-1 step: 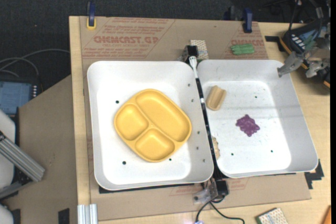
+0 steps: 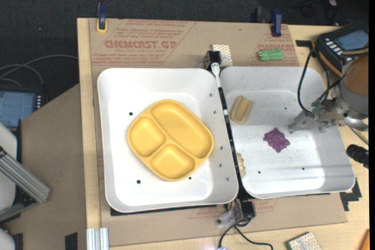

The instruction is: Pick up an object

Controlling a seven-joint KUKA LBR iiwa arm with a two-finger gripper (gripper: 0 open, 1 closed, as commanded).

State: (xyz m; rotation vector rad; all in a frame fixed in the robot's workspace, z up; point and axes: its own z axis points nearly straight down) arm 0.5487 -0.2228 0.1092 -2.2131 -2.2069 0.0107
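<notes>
Camera view, gripper [image 2: 300, 124] low over right bin [image 2: 328, 180], its opening impossible to judge, purple object [image 2: 276, 140] just beside, tan block [image 2: 241, 109] near divider, yellow 3-compartment tray [image 2: 170, 139] in left bin [image 2: 111, 143].

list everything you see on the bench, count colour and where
bins: 2, white, side by side on the bench
divided plate: 1, yellow, three compartments, middle of the left bin
block: 1, tan, right bin, upper left, near the divider
purple object: 1, purple, lumpy, middle of the right bin
green object: 1, green, on the bench behind the right bin
clamps: 2, blue, back edge of the bench
cable: 1, black, looping over the right bin
arm: 1, grey with orange band, at the right
gripper: 1, low over the right bin, just right of the purple object
</notes>
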